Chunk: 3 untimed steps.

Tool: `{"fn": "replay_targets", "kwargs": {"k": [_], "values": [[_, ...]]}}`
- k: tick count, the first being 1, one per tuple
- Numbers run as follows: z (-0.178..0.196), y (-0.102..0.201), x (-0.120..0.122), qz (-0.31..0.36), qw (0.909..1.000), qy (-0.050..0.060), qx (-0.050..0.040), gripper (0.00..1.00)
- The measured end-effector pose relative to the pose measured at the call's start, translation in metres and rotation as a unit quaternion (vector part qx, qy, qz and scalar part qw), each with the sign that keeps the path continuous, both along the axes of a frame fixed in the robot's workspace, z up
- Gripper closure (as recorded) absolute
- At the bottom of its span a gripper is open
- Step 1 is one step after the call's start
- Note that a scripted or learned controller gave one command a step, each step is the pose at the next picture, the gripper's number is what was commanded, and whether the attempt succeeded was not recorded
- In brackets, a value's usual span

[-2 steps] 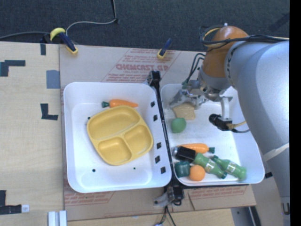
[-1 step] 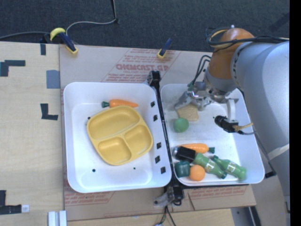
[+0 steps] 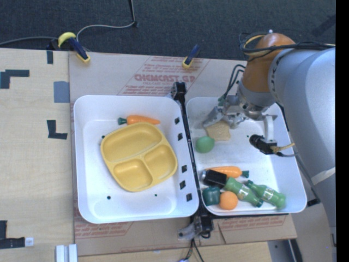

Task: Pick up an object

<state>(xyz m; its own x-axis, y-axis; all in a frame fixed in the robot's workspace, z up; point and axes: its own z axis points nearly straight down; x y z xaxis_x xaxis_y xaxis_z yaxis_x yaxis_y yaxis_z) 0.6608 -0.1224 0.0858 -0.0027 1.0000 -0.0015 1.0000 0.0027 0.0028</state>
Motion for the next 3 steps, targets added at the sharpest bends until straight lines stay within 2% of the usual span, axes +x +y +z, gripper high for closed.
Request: {"fn": "replay_targets", "kwargs": {"k": [2,3], "values": [[0.0,-0.004,0.008,0.0,1.0,0.0,0.0005,0.0],[0.01,-0.003,0.009,0.001,1.0,0.0,0.0003,1.0]]}}
